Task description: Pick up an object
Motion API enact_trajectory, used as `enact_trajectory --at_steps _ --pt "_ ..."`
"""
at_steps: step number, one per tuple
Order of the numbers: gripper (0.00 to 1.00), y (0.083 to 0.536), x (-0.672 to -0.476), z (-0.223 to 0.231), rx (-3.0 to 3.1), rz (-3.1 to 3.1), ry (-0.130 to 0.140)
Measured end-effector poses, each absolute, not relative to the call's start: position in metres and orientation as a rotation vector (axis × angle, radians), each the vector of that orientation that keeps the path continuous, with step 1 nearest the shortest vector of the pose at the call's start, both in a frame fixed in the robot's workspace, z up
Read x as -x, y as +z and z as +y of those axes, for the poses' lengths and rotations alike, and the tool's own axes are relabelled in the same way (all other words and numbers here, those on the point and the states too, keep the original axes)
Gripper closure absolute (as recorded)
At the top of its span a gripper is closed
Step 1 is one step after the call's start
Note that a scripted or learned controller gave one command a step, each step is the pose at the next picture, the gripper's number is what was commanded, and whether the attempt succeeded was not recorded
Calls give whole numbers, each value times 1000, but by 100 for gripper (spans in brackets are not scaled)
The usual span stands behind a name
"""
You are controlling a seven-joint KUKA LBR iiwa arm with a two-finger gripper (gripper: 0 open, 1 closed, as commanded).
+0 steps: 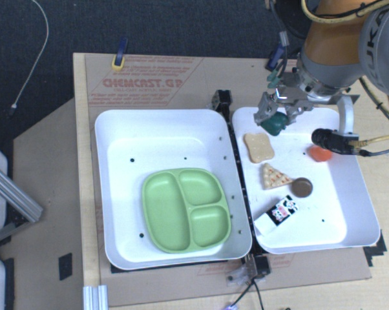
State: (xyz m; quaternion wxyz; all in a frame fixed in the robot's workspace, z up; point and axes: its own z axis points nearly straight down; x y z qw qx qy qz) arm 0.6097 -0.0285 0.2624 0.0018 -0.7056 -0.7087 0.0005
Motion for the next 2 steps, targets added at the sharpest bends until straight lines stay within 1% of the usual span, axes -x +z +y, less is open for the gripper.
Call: enact_trajectory --at_steps 1,2 --pt "100 243 -591 27 2212 -2224 3" --pt "100 231 -564 75 2212 -2224 3"
